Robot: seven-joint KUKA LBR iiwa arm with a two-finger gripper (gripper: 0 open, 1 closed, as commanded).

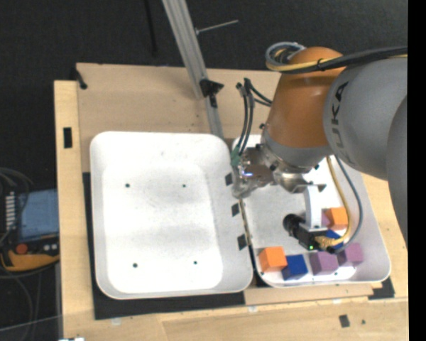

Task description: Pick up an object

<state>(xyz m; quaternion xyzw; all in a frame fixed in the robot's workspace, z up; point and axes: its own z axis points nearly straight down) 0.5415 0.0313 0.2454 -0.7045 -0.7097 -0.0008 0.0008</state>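
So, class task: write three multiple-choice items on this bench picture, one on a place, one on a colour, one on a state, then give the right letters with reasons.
1. Where do the small blocks lie?
A. in the left bin
B. in the right bin
C. on the bare bench

2. What colour is the block beside the blue block, nearest the left bin?
A. orange
B. green
C. white

3. How does the arm stand?
A. parked away from both bins
B. over the left bin
C. over the right bin

Answers:
1 B, the blocks cluster along the near wall of the right bin.
2 A, an orange block sits left of the blue block.
3 C, the arm hangs above the right bin, not the left bin.
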